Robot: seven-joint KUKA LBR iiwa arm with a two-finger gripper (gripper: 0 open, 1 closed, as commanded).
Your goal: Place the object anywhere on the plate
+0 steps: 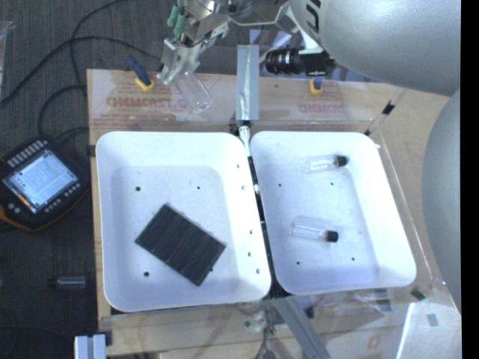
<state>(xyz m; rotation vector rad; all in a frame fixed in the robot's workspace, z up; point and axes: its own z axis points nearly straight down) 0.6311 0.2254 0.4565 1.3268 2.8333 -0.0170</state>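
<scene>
Above bench (112,103) edge, pinched in gripper (178,67): clear vial (195,93), light, slick, breakable, best gripped mid-barrel, bound for dark plate (179,244).

Dark ribbed plate (180,244) flat, angled, left bin; clear vial (193,93), prob. in jaws, above bench.

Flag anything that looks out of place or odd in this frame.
The gripper sits beyond the bins' far edge, with a clear vial between its fingers, away from the dark plate in the left bin. Two more vials lie in the right bin.
</scene>
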